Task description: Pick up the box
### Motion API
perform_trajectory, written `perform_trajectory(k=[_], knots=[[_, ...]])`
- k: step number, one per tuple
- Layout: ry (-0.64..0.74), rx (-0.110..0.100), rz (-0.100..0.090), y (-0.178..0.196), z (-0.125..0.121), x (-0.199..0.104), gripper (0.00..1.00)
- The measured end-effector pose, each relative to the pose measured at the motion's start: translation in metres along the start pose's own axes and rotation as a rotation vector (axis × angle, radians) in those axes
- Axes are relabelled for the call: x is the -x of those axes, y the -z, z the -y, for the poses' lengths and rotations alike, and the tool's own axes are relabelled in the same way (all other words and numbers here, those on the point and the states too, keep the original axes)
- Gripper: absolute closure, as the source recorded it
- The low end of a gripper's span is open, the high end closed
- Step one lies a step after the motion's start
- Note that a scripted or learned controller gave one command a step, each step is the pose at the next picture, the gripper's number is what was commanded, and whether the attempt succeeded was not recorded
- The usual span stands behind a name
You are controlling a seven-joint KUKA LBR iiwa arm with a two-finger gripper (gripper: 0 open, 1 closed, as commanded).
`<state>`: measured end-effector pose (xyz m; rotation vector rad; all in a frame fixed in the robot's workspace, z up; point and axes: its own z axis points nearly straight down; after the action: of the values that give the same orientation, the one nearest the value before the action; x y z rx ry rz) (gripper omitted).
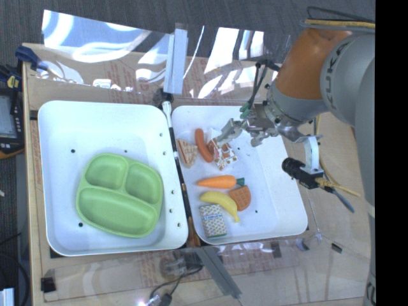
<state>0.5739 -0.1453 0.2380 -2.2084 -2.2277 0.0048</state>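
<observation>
Hovering over the upper middle of the right bin [290,199]: claw [224,134] at the end of the grey arm [319,75], reaching in from the right, fingers aimed toward the left. Cannot tell whether spread wide or pinched narrow; blurred against the small red-and-white item [223,155] just below and the sausage [204,145] just beside. Nothing plainly seen between the tips, so no hold claimed. Box [213,220] lying flat at the lower edge of the same bin, near the bottom wall and close to the divider between the bins; patterned top face up, greenish sides, long axis running roughly top-to-bottom of the view with a slight tilt. Key relation: box sits well apart from the claw, toward the bottom of the view and only a touch to the left, with carrot [217,182], banana [220,204] and orange wedge [241,197] lying between. Banana just beside the box's upper right corner, possibly touching; hard to call. Cracker slice [187,152] off by the divider, clear of the route. Judging from this: travel needed down the view across the clutter, then descent with fingers closing across the short sides of the box; banana crowding the right flank the likely snag. Left bin [57,126] holding a green divided plate [120,195], not involved.
</observation>
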Motion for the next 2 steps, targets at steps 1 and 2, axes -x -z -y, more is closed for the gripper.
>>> perform_trajectory(k=[1,2], knots=[[-0.391,0.015,0.001,-0.141,0.018,0.007,0.0],[-0.104,-0.007,0.002,-0.146,-0.069,0.038,0.0]])
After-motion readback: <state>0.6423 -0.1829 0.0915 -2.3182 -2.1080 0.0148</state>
